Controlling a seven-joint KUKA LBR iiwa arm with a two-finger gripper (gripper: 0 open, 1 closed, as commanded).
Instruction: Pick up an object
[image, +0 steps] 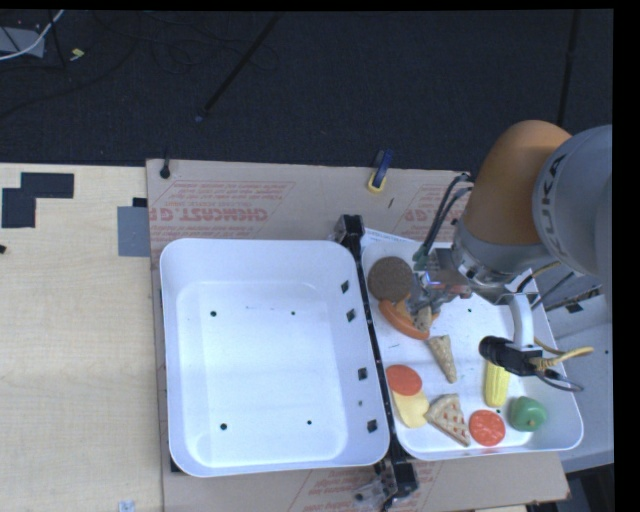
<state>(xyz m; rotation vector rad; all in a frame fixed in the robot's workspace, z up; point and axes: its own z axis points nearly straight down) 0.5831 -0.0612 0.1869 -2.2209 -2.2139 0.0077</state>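
My gripper (428, 300) reaches down into the right bin (560, 440) near its far left corner. It sits right over an orange carrot-like piece (401, 320) and next to a brown round disc (390, 278). The wrist hides the fingertips, and I cannot make out anything held. Nearer the front lie a tan cone (443, 357), a red disc (404, 379), a yellow lump (410, 408), a tan wedge (449, 418), a red round piece (487, 427), a yellow corn cob (495, 381) and a green piece (527, 412).
The left bin (180, 300) stands beside the right one, with a black clip (351, 228) at the far end of the divide between them. Both rest on a cardboard sheet (250, 200). The arm's orange band (515, 185) looms over the right bin's far side.
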